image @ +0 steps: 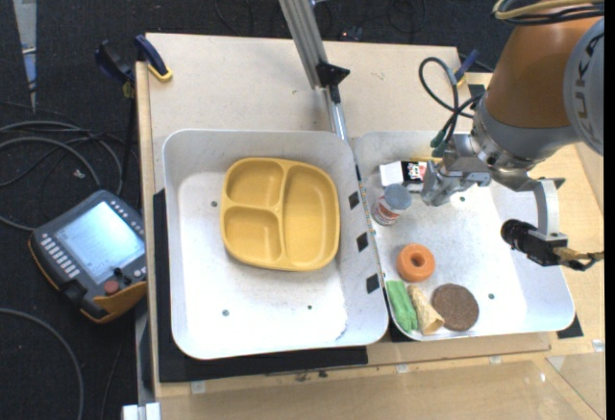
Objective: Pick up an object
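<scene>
The right bin (524,308) holds a small can with a red label (391,205), an orange ring-shaped donut (416,262), a brown round cookie (455,306), a green piece (401,305) and a tan piece (427,309). A white and black small box (404,172) lies near the bin's far left corner. My gripper (440,187) hangs over the far part of the right bin, just right of the can and the small box. Its fingers are hidden under the wrist.
The left bin (192,245) holds a yellow divided plate (282,213). A slanted metal pole (303,19) rises from between the bins. A teach pendant (91,255) lies on the floor at left. Cables run along the arm's wrist.
</scene>
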Tool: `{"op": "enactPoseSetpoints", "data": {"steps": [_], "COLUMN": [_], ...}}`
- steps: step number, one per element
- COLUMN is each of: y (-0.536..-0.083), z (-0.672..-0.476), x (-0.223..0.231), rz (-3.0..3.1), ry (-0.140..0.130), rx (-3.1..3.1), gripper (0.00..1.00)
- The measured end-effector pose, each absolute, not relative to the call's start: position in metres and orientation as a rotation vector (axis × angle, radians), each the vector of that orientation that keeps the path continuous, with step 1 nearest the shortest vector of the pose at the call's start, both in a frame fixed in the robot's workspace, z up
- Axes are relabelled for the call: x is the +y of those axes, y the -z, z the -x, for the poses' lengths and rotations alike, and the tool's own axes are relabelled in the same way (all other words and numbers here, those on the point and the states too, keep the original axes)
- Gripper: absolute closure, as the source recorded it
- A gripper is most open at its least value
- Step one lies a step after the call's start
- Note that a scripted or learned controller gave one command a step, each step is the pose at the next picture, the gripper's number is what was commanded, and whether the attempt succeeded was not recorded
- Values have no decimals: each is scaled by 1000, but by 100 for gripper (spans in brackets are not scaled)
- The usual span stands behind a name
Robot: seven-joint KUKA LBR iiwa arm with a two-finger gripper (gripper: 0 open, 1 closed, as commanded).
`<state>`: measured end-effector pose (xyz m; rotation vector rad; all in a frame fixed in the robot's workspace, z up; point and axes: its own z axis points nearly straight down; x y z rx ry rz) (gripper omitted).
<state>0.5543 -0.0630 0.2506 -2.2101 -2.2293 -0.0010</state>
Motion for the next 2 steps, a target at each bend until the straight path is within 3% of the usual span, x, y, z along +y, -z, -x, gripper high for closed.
{"op": "enactPoseSetpoints", "data": {"steps": [1, 2], "y": [-245, -231], "z": [-540, -539], "x": [-13, 39], "rz": [2211, 2210], "ry": [0, -1], "rx": [-2228, -2228], "gripper": [100, 100]}}
